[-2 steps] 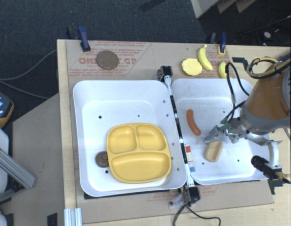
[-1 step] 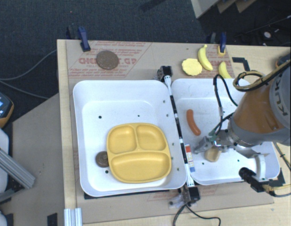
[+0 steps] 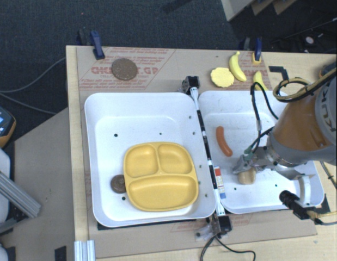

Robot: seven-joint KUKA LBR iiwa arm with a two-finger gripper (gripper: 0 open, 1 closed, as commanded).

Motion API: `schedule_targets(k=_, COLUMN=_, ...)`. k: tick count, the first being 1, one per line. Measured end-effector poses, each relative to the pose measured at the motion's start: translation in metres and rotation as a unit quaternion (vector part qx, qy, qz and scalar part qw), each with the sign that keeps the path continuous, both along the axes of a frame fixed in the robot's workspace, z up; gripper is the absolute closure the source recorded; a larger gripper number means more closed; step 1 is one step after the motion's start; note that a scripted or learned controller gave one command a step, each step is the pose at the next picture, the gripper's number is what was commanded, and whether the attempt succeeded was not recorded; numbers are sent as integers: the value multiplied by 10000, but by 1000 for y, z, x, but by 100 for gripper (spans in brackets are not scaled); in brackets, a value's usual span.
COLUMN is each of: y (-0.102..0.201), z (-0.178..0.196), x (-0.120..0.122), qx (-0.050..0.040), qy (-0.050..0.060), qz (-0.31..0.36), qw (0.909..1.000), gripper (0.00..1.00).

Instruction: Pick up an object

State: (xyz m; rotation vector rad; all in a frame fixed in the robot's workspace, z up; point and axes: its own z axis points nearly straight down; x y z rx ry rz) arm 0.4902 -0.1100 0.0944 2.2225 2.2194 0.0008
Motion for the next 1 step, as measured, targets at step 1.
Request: schedule_targets(k=1, y=72, z=99, x=29, qx=5, qy=-50, qz=53, qw=10000, gripper=100)
